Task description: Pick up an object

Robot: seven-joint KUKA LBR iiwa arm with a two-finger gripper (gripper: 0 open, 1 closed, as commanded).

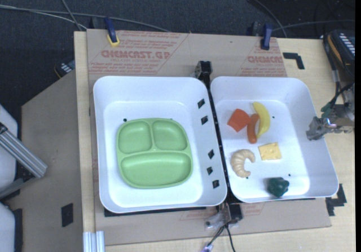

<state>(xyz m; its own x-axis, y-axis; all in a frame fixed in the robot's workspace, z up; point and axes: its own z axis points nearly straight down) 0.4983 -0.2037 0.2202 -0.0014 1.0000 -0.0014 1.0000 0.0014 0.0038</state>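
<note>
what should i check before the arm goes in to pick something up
1. Pickable items lie in the right bin: banana, croissant, cheese block: ok.
2. Banana free of neighbours: not ok, a sausage and a red piece touch or crowd it.
3. Dark green item stands apart: ok.
4. Gripper over the right rim: ok.
5. Finger opening: cannot tell.
6. Green tray out of the way: ok.

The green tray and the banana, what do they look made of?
The green tray looks like moulded plastic: one even matt colour, rounded compartments. The banana is probably a plastic or rubber toy: uniform yellow, smooth, slightly shiny, though the view is too coarse to be sure.
</note>
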